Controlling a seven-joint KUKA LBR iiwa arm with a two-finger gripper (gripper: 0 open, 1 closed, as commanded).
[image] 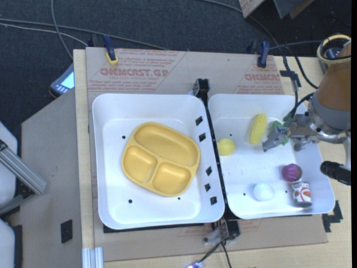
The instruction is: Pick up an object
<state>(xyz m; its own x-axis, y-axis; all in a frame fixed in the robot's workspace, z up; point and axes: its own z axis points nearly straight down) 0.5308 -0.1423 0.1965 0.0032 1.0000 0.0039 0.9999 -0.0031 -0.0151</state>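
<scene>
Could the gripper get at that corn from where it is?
Probably yes. The gripper hangs in the right bin, just right of the corn, with bare bin floor between them. The yellow ball lies on the corn's far side, apart from it.

The scene is lit evenly and fairly brightly from above, and no strong directional source can be made out. The two white bins [106,166] are rendered close to overexposed, with their inner surfaces washed pale, while the dark floor beyond the bench's [83,149] far edge is left dim. Only soft, short shadows are cast beside the yellow tray [160,158] and the small objects. A mild sheen is seen on the tray's ridges. Focus is moderate throughout; fine detail is softened, and the end effector [277,137] near the bench's right edge is slightly smeared.
</scene>
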